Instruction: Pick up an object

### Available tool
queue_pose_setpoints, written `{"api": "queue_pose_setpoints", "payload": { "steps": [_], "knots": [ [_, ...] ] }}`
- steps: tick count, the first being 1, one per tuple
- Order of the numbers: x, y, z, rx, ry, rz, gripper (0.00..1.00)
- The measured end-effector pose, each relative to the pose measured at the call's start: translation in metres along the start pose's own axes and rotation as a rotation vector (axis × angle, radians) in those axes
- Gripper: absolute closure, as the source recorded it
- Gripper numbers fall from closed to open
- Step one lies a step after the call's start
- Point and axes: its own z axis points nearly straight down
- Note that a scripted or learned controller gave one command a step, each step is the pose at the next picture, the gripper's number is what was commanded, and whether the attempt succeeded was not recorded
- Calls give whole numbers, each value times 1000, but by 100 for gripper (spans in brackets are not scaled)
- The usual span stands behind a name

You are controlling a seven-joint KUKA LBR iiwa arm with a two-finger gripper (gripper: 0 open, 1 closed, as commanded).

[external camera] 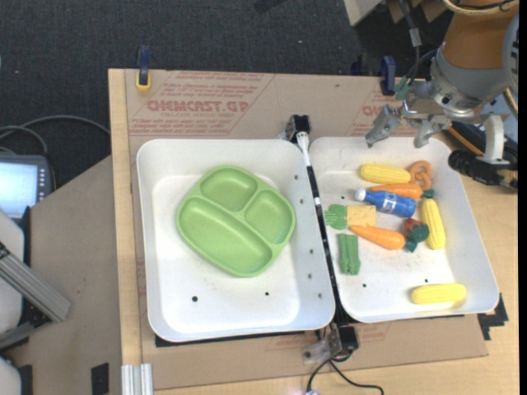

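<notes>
Hand [405, 132] spread wide and empty above right bin's [482, 257] far rim, nothing grasped yet; corn [384, 174] nearest, whole pick remaining.

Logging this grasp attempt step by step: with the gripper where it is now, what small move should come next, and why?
Probably a short move toward the camera and down. The gripper, fingers spread, hangs above the far rim of the right bin, with nothing between its fingers. The nearest item, a corn cob, lies just in front of it and fairly clear on its far side, so it looks like the easiest target.
</notes>
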Motion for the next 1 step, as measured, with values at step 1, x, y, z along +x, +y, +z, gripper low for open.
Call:
{"api": "queue_pose_setpoints", "payload": {
  "steps": [1],
  "knots": [
    [-3, -66, 75, 11, 2, 3, 0]
  ]
}}
